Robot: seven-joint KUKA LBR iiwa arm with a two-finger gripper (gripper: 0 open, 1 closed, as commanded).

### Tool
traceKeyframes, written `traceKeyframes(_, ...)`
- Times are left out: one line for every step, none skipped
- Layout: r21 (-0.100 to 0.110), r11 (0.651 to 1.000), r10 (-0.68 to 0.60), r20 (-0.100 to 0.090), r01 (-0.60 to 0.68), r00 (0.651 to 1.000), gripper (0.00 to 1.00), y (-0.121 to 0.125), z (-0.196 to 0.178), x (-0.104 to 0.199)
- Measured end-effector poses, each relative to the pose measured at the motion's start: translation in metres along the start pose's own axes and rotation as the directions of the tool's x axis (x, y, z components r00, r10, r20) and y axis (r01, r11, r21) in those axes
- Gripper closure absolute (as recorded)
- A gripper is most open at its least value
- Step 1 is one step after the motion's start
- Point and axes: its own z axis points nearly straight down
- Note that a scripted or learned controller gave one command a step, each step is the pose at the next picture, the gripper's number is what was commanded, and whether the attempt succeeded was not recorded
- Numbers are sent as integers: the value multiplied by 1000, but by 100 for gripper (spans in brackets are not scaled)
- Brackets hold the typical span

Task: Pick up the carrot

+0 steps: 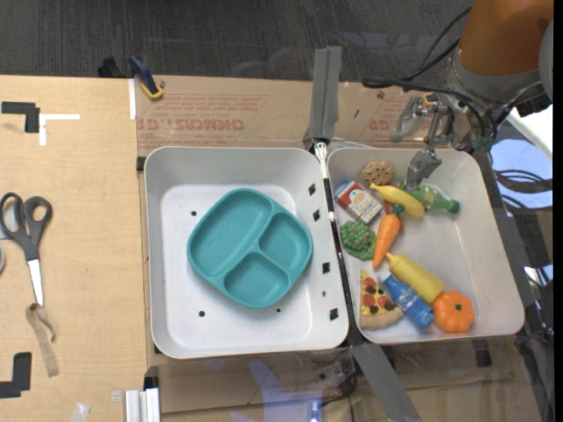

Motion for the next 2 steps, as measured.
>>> traceKeyframes(0,994,-108,-1,108,994,0,-10,132,31)
traceKeyframes(0,988,-157,-1,157,988,0,-12,157,105)
